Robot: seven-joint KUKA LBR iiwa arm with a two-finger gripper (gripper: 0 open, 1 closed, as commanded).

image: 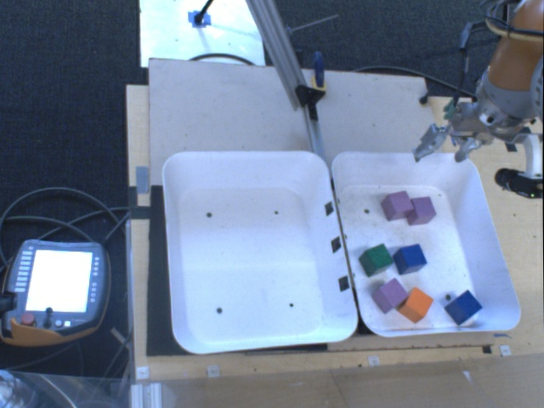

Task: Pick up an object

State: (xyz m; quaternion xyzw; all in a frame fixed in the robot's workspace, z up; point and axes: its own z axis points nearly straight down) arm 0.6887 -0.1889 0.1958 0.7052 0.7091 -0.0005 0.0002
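The right bin [484,202] holds several small blocks: two purple ones [407,206] touching near its middle, a green one [375,259] beside a blue one [409,258], a purple one [390,294] against an orange one [416,304], and a dark blue one [462,307] at the front right. My gripper [444,145] hangs over the bin's back rim, above and to the right of the purple pair. Its fingers are spread apart with nothing between them.
The left bin [195,177] lies beside the right one. A slanted metal pole [280,45] with a clamp crosses the board behind the bins. A teach pendant [55,291] with cables sits at the far left, off the bench.
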